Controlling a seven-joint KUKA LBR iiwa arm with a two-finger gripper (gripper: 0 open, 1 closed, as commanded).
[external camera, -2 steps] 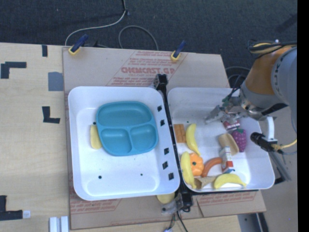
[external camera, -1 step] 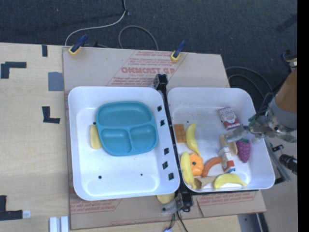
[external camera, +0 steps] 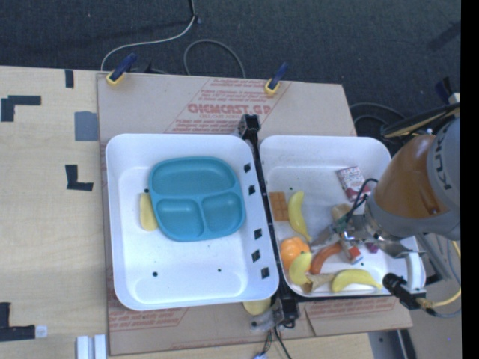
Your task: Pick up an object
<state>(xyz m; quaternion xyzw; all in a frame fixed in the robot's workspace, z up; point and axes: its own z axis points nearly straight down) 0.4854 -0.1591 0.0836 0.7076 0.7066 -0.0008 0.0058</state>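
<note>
from my feed i see the arm (external camera: 419, 185) reaching in from the right, its orange band sitting over the right-hand bin (external camera: 322, 146), and the end effector (external camera: 350, 234) is down low among the toy food in that bin's lower right part. its tip is too dark and cluttered for me to read, so i cannot tell its state or whether anything is caught in it. right beside it lies a reddish sausage-shaped piece (external camera: 327, 257), running at a slant toward the bin's front, and a small red and white item (external camera: 353, 254) is just beside the tip. a yellow banana (external camera: 355, 279) lies along the front wall of that bin, below the end effector. further left in the same bin i see an orange (external camera: 293, 246) touching a yellow lemon-like fruit (external camera: 301, 266), a second banana (external camera: 298, 212) lying upright in the picture near the middle, and a tan cracker-like square (external camera: 278, 206) against the divider side. a small pink and white packet (external camera: 350, 179) rests near the back right, just beside the arm. the left-hand bin (external camera: 127, 275) carries a teal divided plate (external camera: 197, 198) with a yellow piece (external camera: 147, 211) touching its left edge, partly tucked under it. both bins sit on a cardboard sheet (external camera: 224, 107) on the table (external camera: 45, 238), held by two clamps (external camera: 120, 68) at the back edge.
</note>
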